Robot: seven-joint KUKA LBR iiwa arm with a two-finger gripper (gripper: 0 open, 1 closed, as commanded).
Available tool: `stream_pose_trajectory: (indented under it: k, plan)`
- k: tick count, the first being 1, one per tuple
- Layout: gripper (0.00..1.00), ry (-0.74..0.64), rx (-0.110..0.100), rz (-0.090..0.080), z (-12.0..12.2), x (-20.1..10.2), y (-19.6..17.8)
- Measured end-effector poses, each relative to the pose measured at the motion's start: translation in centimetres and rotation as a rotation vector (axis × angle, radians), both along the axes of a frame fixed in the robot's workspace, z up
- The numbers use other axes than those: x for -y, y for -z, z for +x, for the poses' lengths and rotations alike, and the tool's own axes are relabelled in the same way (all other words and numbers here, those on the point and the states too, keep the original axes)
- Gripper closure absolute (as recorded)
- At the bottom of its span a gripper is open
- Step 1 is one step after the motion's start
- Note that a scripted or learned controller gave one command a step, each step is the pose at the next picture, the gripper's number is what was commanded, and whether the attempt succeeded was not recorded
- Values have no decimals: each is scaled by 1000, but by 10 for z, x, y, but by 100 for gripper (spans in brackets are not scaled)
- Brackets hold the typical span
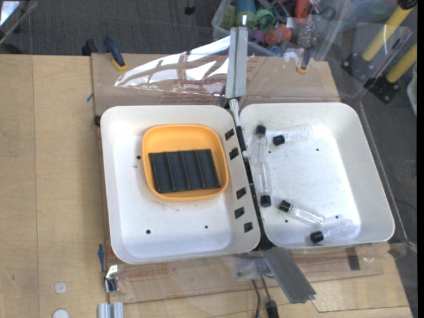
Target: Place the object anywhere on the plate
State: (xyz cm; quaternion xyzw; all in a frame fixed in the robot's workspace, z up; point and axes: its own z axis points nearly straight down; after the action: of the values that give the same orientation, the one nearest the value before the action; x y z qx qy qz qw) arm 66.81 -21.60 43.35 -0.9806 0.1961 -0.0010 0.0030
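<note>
Black ribbed block (184, 170) lies flat on orange plate (154, 140) in left bin (126, 230), long axis left-right. Looks already placed. Cannot tell gripper state; arm enters from the right, so block likely lies to its left.

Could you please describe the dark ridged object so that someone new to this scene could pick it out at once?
Start at the left white bin, which holds an orange plate near its middle. The black ridged block lies flat on that plate. It is broad, dark and grooved, unlike the slim clear vials with black caps in the right white bin.
</note>
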Motion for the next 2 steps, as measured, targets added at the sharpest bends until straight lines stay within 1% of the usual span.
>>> stream_pose_trajectory:
  k: [1, 2]
  plan:
    - [100, -198, 0, 0, 0, 4, 0]
    - [100, -200, 0, 0, 0, 3, 0]
